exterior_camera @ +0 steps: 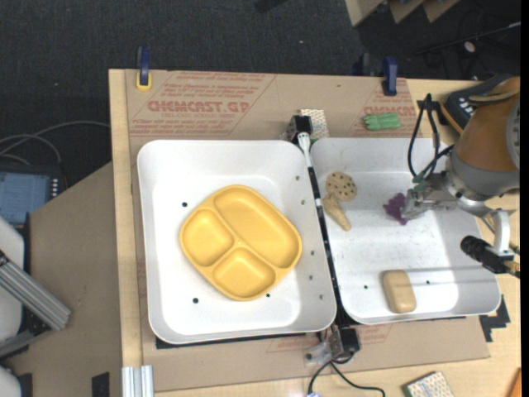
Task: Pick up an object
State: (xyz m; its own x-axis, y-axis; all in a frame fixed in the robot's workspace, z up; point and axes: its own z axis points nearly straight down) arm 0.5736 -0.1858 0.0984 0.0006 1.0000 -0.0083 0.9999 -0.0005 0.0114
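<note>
Wooden surface (207, 98), two white bins. Hand (416, 198) down beside purple toy (397, 208), right of cookie (340, 185); grip state unclear. Approach step; next, close and lift.

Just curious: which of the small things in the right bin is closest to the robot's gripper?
The purple object, right beside the gripper; the cookie and tan block lie farther off.

Yellow tray (240, 240), purple toy (397, 208), speckled cookie (340, 185)

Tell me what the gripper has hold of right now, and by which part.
It cannot be told. The gripper sits right against the small purple object in the right bin, at that object's right side, but the view does not show whether it is clamped.
</note>
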